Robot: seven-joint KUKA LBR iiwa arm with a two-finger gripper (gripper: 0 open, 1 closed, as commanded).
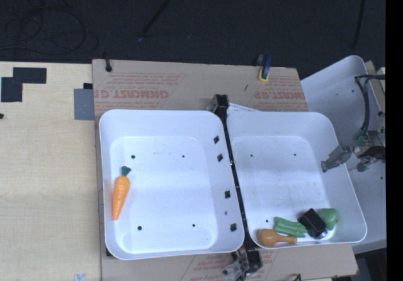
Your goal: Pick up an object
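At the lower right of the frame, in the near corner of the right white bin (318, 128), lie a tan pear-shaped toy (275, 237), a green pod-like plastic piece (289, 227), a small black block (313, 222) and a pale green rounded piece (328, 215), clustered and touching. At lower left, an orange plastic carrot with a green top (120, 193) rests alone by the left wall of the left white bin (160, 120). Farther up at the right edge, the gripper (337, 159) hangs beside the right bin's rim; whether it is apart or together I cannot tell. Nothing is lifted, so the pick seems not yet begun. The cluster sits below the gripper and near it; the carrot is well apart.
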